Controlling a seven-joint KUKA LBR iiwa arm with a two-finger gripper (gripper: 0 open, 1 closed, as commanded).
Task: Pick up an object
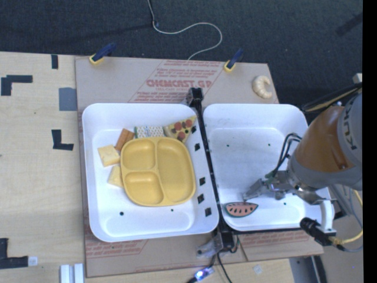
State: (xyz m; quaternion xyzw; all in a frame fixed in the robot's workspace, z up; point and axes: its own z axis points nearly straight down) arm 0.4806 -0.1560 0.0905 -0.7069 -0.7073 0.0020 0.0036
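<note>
While the arm reaches in from the right, the scene reads as follows, working outward from the grasping end.

Jaws: the gripper (254, 188) hangs low over the right bin (235, 128); whether its jaws are parted or closed I cannot tell, since the grey metal blurs together at this slant. Nothing is visible between them.

Nearest object: a watermelon slice (241, 209) lies flat on the right bin's floor near the front wall, just beside and in front of the gripper, apart from it as far as can be judged.

Arm: the grey wrist with its orange band (321, 143) leans over the right bin's right side.

Left bin (94, 122): a yellow divided plate (158, 171) lies in the middle, with tan cracker-like pieces (109, 155) against its left edge and a pizza slice (181, 128) at its back, some partly tucked under the plate.

Surface: a small pale pastry-like item (263, 86) lies on the cardboard behind the right bin.

Risk, thin target: the slice is flat and low, so the jaws could close above it or skate over it and come up bare.

Risk, wall: the slice lies close to the front wall, so a descent there might strike the rim or push the slice against it.

Risk, offset: the gripper appears slightly behind the slice, so a straight drop could miss.
</note>
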